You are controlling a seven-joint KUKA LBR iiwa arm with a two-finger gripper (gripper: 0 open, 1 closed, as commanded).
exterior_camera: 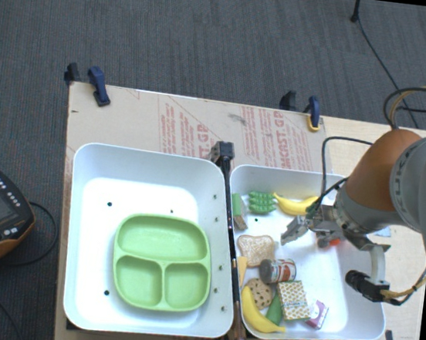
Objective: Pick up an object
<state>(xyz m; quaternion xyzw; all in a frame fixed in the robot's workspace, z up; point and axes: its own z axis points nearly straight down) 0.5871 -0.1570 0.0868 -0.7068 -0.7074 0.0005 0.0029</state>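
Claw (pixel 296 232) spread, empty, hovering just above-right of toast slice (pixel 255 248). Small can (pixel 277 271) below toast: rigid, light, smooth, rolls; pinch across body.

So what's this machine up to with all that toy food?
A grey and orange robot arm is reaching in from the right over the right bin, which holds toy food: two bananas, green pea pods, a slice of bread, a small can and a few packets. Its hand hangs above the bin near the upper banana, with nothing in it yet. The left bin holds a green divided plate.
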